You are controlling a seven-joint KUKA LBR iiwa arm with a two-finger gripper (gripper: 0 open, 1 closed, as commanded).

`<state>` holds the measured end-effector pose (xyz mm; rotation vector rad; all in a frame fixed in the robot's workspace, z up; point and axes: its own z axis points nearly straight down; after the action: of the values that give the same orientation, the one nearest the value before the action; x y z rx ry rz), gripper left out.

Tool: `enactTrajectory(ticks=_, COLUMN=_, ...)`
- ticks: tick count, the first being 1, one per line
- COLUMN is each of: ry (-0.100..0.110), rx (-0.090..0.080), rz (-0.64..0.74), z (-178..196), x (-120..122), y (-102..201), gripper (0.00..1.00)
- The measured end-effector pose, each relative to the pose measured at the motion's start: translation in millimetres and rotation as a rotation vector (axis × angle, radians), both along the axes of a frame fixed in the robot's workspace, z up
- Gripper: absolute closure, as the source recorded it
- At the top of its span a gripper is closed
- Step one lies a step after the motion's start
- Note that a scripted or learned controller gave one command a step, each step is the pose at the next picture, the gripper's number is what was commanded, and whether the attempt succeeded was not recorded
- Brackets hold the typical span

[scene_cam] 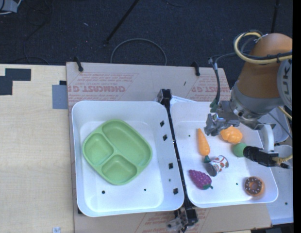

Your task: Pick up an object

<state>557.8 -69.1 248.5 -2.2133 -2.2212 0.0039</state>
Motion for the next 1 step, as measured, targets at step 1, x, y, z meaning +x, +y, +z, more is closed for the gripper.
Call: enactTrajectory(ticks=1, ry=-0.001, rx=0.0, rz=0.001, z=3.4, x=-14.0, y=46.3, gripper=1.0)
